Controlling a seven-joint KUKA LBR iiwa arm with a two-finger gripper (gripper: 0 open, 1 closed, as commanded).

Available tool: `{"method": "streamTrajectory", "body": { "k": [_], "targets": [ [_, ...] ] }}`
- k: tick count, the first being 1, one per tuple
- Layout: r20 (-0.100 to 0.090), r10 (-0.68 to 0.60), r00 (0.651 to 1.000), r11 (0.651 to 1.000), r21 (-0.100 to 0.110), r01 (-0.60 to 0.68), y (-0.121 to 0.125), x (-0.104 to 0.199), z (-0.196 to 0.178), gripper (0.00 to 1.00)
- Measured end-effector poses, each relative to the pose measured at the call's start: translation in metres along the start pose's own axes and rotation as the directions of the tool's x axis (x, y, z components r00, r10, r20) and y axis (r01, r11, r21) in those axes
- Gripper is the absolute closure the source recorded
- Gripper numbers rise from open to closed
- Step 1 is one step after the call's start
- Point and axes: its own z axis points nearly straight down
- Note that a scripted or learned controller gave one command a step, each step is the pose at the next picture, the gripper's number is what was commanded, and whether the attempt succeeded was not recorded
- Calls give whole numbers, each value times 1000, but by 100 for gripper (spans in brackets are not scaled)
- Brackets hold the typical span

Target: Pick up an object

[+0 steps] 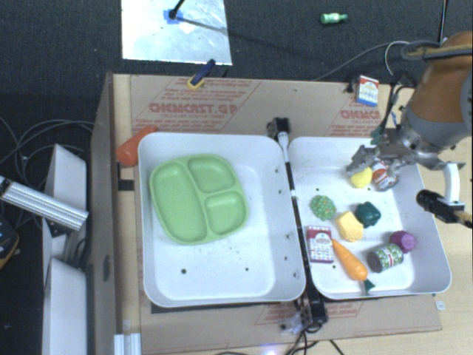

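Camera view: the pick isn't done yet, as far as I can judge. Nothing is lifted; every item sits on the floor of the right-hand shallow white bin (429, 272). The grey arm w/ orange band (442, 87) reaches in from the right, and its claw (373, 163) is low over the bin's far part, right at a small yellow rounded toy (361, 177) and a small red-and-white round item (382, 177). Likely target is one of those two, can't say which. Claw state: cannot tell whether spread or pressed together, and no object is visibly pinched.

Left to do: close on one item, raise it clear.

Other candidates nearer in the same bin: green bumpy ball (322, 206), yellow block (350, 226), dark teal lump (367, 214), orange carrot toy (349, 261), purple piece (403, 239), small tin can (386, 257), red-and-white packet (319, 244). The left white bin (170, 287) holds a green divided plate (198, 197).
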Motion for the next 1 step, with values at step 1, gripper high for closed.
{"method": "streamTrajectory", "body": {
  "k": [1],
  "targets": [
    [-1, -1, 1000, 1000, 3, 1, -20, 36, 84, 0]
  ]
}}
